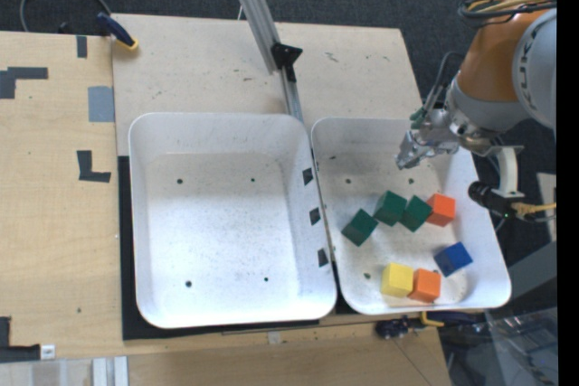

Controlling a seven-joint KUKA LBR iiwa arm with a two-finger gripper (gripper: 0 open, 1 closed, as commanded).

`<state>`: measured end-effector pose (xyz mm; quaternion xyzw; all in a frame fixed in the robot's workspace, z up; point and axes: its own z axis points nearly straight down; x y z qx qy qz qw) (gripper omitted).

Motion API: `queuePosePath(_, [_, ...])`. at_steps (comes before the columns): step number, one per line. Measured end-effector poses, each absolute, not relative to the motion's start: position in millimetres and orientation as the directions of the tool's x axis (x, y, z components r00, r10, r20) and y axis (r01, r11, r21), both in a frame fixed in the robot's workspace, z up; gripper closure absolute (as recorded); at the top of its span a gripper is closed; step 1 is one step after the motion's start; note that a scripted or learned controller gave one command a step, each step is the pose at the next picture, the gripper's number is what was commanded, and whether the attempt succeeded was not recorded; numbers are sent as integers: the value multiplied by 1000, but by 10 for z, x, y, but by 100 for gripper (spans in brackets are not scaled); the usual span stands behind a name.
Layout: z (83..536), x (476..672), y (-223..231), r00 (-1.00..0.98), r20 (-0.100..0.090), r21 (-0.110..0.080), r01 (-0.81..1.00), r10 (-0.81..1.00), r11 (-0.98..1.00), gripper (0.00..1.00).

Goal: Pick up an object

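The gripper [409, 156] is hanging over the right bin [357, 140], near its back wall, and I am seeing its fingers close together at the tip with nothing between them, so it is carrying no object. Taking the right bin as the landmark, the blocks are all lying in its front half, in front of the gripper. Nearest to the gripper are three green blocks [391, 207] sitting in a loose row around the middle of that bin, the last two touching each other, and an orange block [441, 209] is touching the end of this row beside the bin's right wall. A blue block [452, 258] is resting closer to the front right corner, a little apart from the others. A yellow block [397, 279] and a second orange block [425, 285] are pressing side by side against the front wall. I am judging these blocks to be light, stiff and not fragile, with flat faces giving a good hold. The blue block is looking like the easiest one, since its sides are free for the fingers; the touching pairs are leaving little room. To the left of the right bin, the left bin [145, 194] is standing beside it.
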<state>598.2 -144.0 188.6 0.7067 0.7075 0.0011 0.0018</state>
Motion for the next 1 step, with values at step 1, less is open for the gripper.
queuePosePath(1, [2419, 5996, -1437, -2, -1, 5, 1000, 1000, 2, 100])
